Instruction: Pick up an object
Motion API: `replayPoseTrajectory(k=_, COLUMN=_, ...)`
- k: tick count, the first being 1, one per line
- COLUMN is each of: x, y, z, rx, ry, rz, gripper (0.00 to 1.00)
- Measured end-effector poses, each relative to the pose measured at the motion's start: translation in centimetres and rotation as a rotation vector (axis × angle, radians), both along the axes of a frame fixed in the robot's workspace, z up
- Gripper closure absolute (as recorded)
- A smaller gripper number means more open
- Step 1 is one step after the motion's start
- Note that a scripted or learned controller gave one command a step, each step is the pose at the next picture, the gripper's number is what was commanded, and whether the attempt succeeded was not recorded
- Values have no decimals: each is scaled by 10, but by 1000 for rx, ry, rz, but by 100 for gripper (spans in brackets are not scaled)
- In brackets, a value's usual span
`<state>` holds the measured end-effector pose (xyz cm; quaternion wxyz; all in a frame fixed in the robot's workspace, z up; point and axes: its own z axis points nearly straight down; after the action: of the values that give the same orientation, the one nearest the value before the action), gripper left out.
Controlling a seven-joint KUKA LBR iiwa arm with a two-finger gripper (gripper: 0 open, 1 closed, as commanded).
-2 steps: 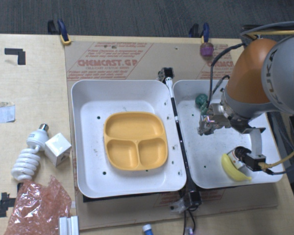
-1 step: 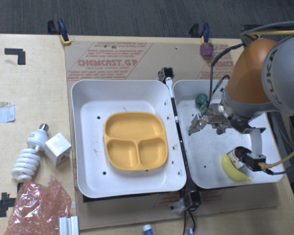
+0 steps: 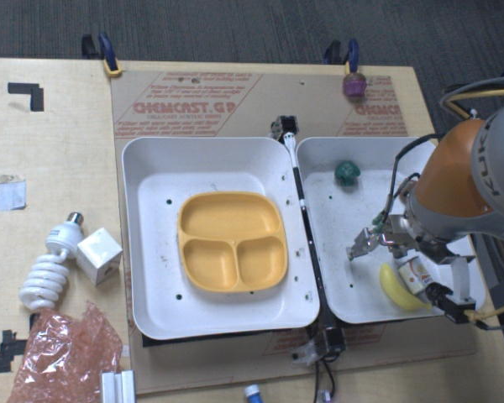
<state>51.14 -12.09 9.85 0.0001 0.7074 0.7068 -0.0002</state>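
A yellow banana (image 3: 396, 287) lies at the front of the right bin (image 3: 336, 296), partly under the arm's wrist. A small green ball (image 3: 347, 173) rests near that bin's back wall. My gripper (image 3: 363, 245) hangs over the middle of the right bin, just left of the banana and well in front of the ball. It looks open, with nothing between its fingers. The grey arm with its orange band (image 3: 454, 179) covers the bin's right side.
A yellow divided plate (image 3: 233, 242) sits in the left bin (image 3: 147, 225). On the bench to the left lie a spiral light bulb (image 3: 50, 267), a white cube (image 3: 99, 254) and crumpled pink plastic (image 3: 63, 355). A purple object (image 3: 354, 84) sits behind the bins.
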Motion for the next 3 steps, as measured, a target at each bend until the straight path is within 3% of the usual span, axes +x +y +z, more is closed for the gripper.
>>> replayPoseTrajectory(k=1, x=-34, y=19, z=-6, rx=1, ry=0, rz=-1, gripper=0)
replayPoseTrajectory(k=2, x=-33, y=19, z=4, rx=0, ry=-3, rz=-3, gripper=100)
replayPoseTrajectory(k=3, x=30, y=69, z=94, rx=-1, ry=-1, rz=3, gripper=100)
